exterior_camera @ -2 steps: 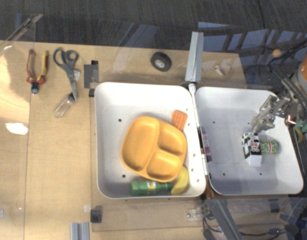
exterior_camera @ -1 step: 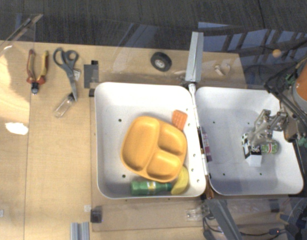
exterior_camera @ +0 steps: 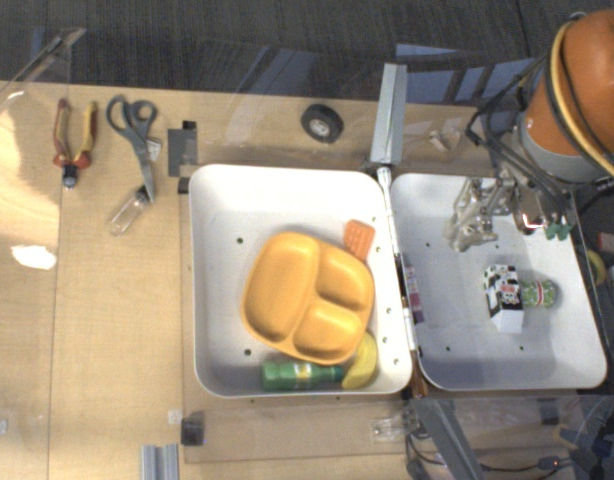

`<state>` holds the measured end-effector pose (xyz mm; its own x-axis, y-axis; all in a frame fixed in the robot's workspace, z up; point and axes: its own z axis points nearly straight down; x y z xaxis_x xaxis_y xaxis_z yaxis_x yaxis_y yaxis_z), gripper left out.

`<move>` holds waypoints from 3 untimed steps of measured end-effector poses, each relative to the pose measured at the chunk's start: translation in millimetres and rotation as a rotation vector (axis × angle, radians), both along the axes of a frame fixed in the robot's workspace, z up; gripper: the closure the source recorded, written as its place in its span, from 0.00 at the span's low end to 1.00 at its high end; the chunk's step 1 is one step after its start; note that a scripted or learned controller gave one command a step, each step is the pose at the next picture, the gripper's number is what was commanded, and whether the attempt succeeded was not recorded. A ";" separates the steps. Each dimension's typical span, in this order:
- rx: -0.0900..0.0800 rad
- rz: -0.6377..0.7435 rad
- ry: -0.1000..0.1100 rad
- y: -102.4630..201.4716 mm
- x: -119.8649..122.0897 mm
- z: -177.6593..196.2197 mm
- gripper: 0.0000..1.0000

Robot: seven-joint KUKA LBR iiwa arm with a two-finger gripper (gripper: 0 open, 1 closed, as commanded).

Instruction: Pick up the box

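The metal claw (exterior_camera: 474,218) hangs over the right white bin (exterior_camera: 577,363), its finger state impossible to tell, apart from the small white patterned box (exterior_camera: 504,296).

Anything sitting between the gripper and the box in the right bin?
No. In the camera view, bare white bin floor separates the gripper from the box; a small green object rests against the box's far side.

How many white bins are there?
2: the left bin holds a yellow tray; the right bin holds the box. None looks hidden.
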<state>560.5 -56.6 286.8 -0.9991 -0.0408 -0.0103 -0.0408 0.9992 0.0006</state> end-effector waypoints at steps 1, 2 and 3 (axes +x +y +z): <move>0.000 0.058 0.003 23.9 40.7 -63.8 1.00; 0.003 -0.424 0.004 26.8 -23.9 -95.5 1.00; 0.005 -0.740 0.005 28.2 -51.7 -102.1 1.00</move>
